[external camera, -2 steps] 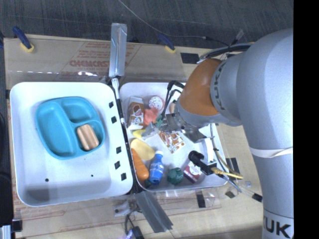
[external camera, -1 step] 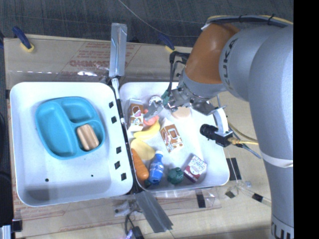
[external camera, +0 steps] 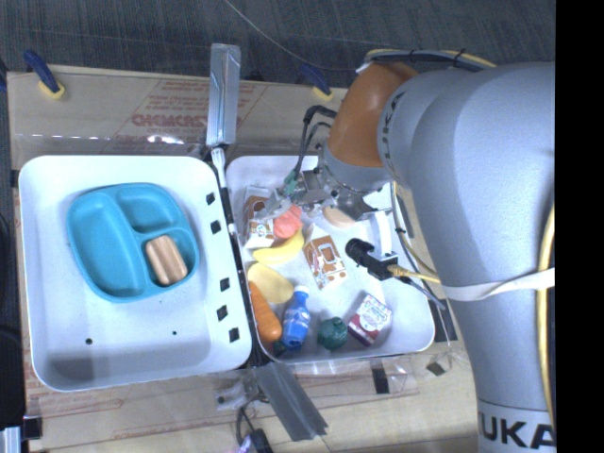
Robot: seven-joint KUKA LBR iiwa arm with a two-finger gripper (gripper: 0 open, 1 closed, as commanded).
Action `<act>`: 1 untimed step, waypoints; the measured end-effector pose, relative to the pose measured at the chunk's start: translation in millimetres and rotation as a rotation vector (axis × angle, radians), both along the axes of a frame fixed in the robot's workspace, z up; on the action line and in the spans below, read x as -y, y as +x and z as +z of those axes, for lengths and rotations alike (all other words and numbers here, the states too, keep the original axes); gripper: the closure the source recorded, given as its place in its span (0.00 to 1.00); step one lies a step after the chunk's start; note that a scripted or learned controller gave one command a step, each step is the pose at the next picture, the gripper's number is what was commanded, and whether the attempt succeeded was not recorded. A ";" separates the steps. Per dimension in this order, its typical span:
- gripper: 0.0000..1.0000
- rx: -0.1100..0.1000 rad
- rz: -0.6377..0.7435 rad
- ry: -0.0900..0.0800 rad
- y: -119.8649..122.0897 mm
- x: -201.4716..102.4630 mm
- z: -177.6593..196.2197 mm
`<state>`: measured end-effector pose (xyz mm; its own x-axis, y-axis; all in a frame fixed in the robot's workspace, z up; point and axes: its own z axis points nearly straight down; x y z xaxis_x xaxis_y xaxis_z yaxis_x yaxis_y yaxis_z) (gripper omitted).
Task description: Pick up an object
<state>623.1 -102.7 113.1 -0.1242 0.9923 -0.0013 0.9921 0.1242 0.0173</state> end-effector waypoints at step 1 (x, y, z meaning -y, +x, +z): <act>0.00 0.014 0.152 0.000 -9.3 23.2 -4.8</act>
